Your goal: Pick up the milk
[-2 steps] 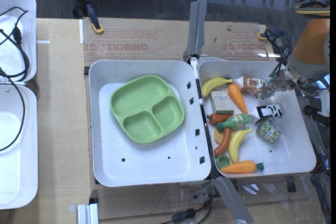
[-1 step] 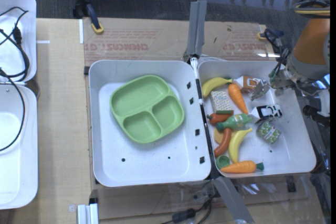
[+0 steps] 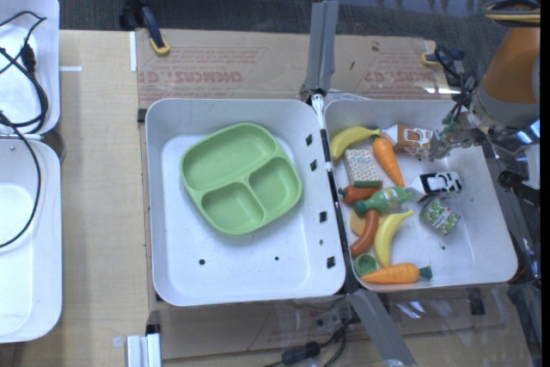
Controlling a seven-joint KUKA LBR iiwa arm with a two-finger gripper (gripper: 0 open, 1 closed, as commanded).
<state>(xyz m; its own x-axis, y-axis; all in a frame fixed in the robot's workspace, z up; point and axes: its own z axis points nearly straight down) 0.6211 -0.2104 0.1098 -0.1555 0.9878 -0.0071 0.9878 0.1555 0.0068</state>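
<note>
Roughly level, milk carton (image 3: pixel 440 182) lay flat in right bin (image 3: pixel 503 266), long axis left-right, just below gripper (image 3: pixel 447 142); grip state could not be told.

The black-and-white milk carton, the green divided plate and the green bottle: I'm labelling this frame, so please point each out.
Black-and-white milk carton (image 3: pixel 441 181), camera view, middle of its top face.
Green divided plate (image 3: pixel 225 157), camera view, floor of its large compartment.
Green bottle (image 3: pixel 387 200), camera view, middle of its body.
</note>
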